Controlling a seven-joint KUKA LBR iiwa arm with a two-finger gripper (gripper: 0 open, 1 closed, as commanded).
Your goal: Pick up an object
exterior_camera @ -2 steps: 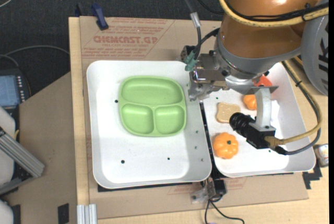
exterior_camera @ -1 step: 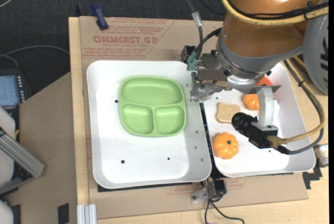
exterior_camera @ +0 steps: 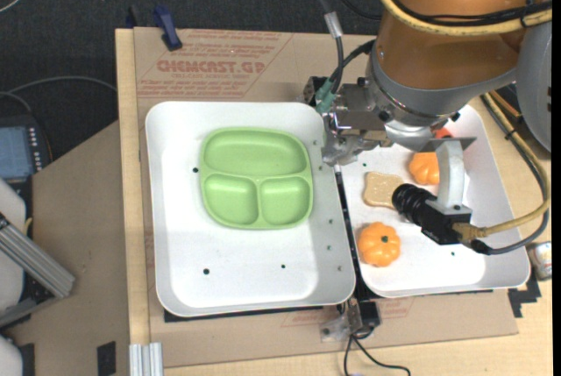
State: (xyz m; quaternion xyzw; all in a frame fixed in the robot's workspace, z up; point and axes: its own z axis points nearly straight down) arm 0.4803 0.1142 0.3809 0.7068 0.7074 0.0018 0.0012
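The right bin holds a small orange pumpkin near its front left. A second orange fruit lies further back, partly under the arm. Between them lies a tan slice of bread. My gripper hangs low over the back of this bin, beneath the big grey and orange wrist, just behind the bread and the second orange fruit. The wrist hides most of it. I see nothing held in it.
The left bin holds a green divided plate at its back middle. A raised rim separates the two bins. The arm covers the back right of the right bin. Cables run off the front and right edges.
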